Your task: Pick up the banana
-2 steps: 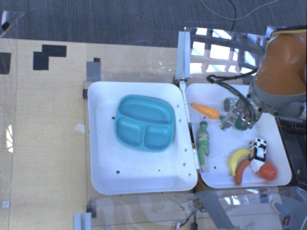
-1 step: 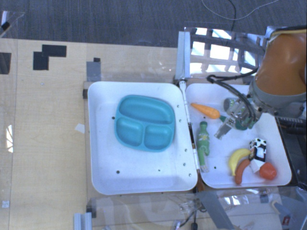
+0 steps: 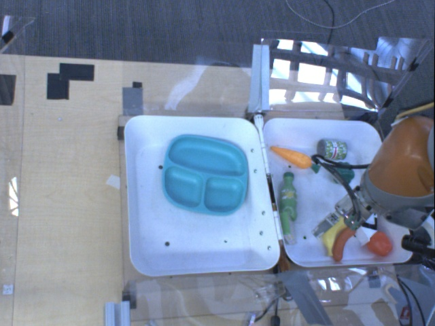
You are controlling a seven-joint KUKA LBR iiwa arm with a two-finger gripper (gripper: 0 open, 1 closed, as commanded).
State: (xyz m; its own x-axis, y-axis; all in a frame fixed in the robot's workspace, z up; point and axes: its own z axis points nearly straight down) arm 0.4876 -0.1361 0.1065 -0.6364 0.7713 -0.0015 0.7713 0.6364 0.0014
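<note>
The banana point(image 3: 331, 237) is a small yellow piece lying in the right bin point(image 3: 302, 183) near its front edge, partly hidden by the gripper. A reddish-brown sausage point(image 3: 342, 245) lies against the banana's right side. My gripper point(image 3: 338, 220) reaches in from the right and sits directly over the banana's upper end, touching or almost touching it. The grey arm with its orange band point(image 3: 404, 161) covers the right part of that bin.
The right bin also holds an orange carrot point(image 3: 292, 157), a green bottle point(image 3: 289, 199), a green can point(image 3: 332, 149) and a red tomato point(image 3: 379, 244). A blue divided plate point(image 3: 204, 173) lies in the left bin point(image 3: 146, 236). A black cable point(image 3: 336, 168) runs near the wrist.
</note>
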